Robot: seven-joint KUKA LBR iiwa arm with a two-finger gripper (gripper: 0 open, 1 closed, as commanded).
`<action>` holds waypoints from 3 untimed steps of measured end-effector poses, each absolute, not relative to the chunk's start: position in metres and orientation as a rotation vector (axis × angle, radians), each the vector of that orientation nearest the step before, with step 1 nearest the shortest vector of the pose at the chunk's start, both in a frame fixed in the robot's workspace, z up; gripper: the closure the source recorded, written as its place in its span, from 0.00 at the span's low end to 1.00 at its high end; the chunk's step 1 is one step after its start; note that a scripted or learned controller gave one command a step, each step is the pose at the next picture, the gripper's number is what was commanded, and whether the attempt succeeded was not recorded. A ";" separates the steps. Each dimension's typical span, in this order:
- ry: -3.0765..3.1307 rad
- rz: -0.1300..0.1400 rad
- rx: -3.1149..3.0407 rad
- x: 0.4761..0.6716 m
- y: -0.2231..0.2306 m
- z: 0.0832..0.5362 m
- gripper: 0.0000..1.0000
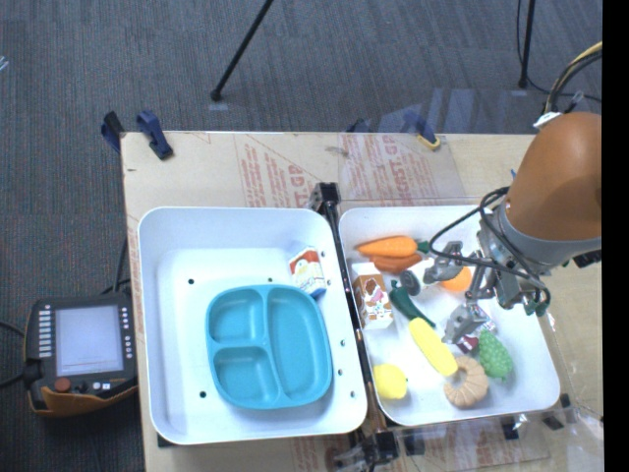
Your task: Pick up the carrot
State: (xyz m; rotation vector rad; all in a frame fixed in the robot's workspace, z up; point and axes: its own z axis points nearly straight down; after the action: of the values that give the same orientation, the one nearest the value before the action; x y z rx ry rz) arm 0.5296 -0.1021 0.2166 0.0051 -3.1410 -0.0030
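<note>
In the right bin (546, 389) the gripper (466, 323) hung over the corn (432, 347), its finger state impossible to tell, while the carrot (388, 249) lay farther up-left, long axis across the bin.

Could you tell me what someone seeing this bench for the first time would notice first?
The big blue divided plate in the left bin stands out first, with a small carton just beyond its far edge. Next comes the arm's orange band at the right, with the tool low over the right bin, among bright toy foods. The carrot lies at that bin's far left.
</note>
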 end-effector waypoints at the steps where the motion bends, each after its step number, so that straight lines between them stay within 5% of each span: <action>1: -3.135 -0.005 0.052 0.580 -0.154 0.141 0.00; 2: -3.127 -0.004 -0.303 0.637 -0.194 0.087 0.00; 3: -3.136 -0.004 -0.293 0.641 -0.191 0.100 1.00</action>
State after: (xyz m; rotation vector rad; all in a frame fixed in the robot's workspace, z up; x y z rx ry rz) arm 0.6408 -0.1914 0.0998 -0.2934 -3.1363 -0.0043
